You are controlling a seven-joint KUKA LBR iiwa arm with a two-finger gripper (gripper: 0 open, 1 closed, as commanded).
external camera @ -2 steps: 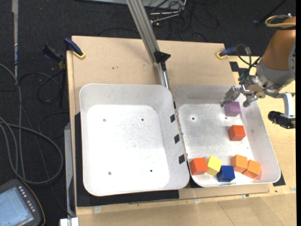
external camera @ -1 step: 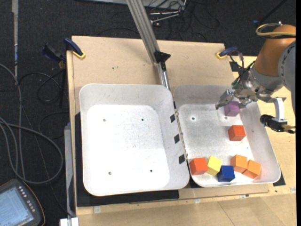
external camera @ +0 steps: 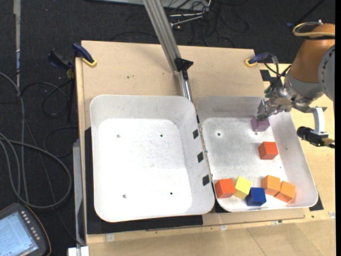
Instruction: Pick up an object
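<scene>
Purple block (external camera: 260, 124): small, lies in the right bin (external camera: 229, 116) toward its far right corner, directly under the end effector (external camera: 265, 112). The end effector's tips meet the block's top edge; whether the block sits between them, or whether the tips are parted or closed, cannot be told from this angle.

Arm (external camera: 311, 63): grey with an orange upper section, reaching in from the right over the bin's far corner.

Other contents of the right bin:
- Orange block (external camera: 268, 150), alone, nearer than the purple one, right of centre.
- Orange-red block (external camera: 225, 188), at the near edge, touching or just beside the yellow block (external camera: 243, 186).
- Blue block (external camera: 256, 197), just beside the yellow one, closest to the near rim.
- Two orange blocks (external camera: 272, 183) (external camera: 287, 191), side by side toward the near right corner.

Left bin (external camera: 101, 121): white, speckled, set against the right bin along a shared edge.

Counter (external camera: 133, 68): tan board carrying both bins, with clamps at its far corners (external camera: 84, 53) (external camera: 258, 59).
</scene>
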